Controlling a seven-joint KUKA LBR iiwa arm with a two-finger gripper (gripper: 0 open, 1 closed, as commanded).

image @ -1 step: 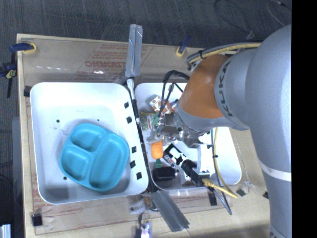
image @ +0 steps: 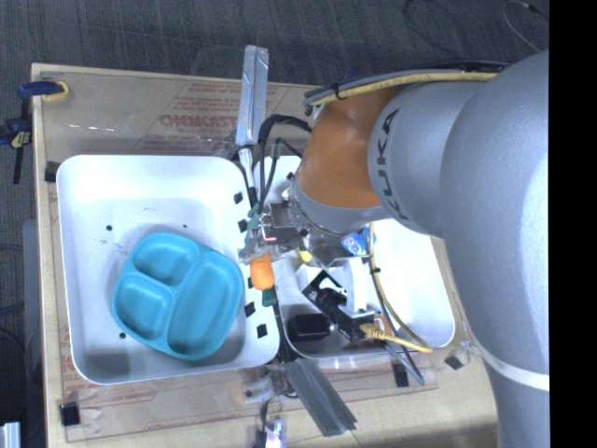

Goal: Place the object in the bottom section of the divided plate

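While the grey arm [image: 448,157] leans in over the counter [image: 140,82], the left bin [image: 84,185] holds the blue divided plate [image: 177,292], all its sections bare, so by my reckoning the placing is yet to do. A small orange object [image: 262,272] sits at the seam between the two bins, right below the jaws [image: 270,236]; I cannot tell whether they grip it or how wide they stand. "KUKA" reads on the arm; faint red printing marks the counter, unreadable.
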